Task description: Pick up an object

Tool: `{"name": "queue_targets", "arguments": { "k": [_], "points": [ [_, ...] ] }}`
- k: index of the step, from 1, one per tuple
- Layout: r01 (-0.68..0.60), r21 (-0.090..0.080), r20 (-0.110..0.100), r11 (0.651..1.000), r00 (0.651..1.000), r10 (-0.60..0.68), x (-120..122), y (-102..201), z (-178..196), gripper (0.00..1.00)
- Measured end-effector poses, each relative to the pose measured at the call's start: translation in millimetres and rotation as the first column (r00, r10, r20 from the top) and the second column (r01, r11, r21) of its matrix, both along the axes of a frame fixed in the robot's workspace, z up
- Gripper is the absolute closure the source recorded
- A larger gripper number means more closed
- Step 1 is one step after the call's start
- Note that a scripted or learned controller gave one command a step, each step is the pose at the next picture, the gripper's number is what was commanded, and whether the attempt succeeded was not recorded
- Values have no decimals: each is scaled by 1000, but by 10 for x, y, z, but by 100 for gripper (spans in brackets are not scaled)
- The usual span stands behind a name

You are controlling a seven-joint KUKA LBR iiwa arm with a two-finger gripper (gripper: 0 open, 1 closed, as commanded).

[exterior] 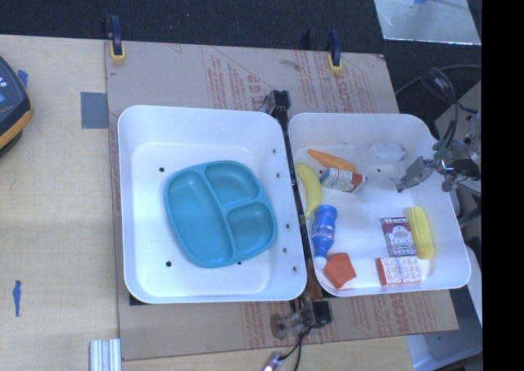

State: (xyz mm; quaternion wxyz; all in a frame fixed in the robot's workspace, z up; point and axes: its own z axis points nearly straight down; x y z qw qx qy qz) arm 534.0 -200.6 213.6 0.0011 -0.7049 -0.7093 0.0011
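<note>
Evidently the pick is only at its approach: the end effector (413,173) sits at the right edge of the frame, over the upper right corner of the right bin (360,122), with nothing between its fingers; how far they are spread I cannot tell. The candidates lie in that bin: a carrot (330,160), a banana (309,187), a blue bottle (323,228), a red block (340,269), a corn cob (421,231) beside a small red box (399,237). A blue divided plate (219,212) lies in the left bin (131,197). Next, I judge, it must choose one item, centre above it and descend.
</note>
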Motion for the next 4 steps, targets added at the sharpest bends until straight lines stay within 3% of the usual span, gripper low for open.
{"name": "queue_targets", "arguments": {
  "k": [1,2,4],
  "points": [
    [0,-1,0,1000,1000,0,820,-73,-581,0],
    [0,0,1,1000,1000,0,1227,659,-1072,0],
    [3,0,0,1000,1000,-3,1133,690,-1214,0]
  ]
}}
